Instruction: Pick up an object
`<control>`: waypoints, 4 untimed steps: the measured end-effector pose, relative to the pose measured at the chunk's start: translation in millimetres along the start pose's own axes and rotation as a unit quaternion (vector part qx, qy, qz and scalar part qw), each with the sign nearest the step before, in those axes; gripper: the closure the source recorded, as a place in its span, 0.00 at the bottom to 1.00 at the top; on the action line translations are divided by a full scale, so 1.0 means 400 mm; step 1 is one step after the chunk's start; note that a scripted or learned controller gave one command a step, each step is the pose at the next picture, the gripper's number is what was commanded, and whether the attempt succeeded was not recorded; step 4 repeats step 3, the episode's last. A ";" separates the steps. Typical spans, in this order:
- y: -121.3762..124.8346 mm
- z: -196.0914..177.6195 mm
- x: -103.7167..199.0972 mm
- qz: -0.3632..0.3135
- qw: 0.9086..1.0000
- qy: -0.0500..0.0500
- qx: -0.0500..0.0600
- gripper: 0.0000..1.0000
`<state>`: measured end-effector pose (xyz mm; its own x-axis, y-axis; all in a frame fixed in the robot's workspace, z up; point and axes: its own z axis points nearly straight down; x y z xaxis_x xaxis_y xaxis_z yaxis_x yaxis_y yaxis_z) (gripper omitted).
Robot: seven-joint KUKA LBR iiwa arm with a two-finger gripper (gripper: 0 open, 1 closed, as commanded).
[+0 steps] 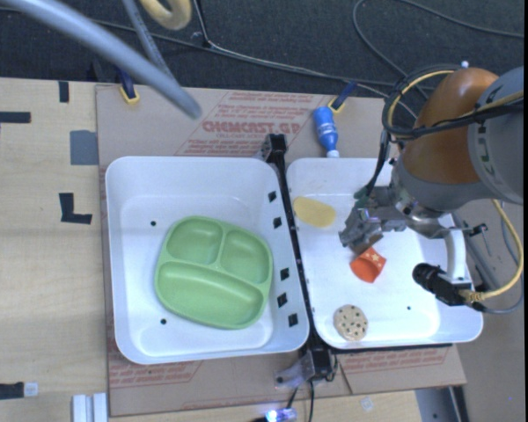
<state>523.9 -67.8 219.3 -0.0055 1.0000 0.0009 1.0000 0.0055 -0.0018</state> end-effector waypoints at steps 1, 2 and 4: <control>0.047 0.005 0.101 0.000 1.000 0.000 0.000 1.00; 0.099 -0.001 0.254 -0.001 1.000 0.000 -0.001 1.00; 0.125 -0.019 0.381 -0.001 1.000 0.000 -0.001 1.00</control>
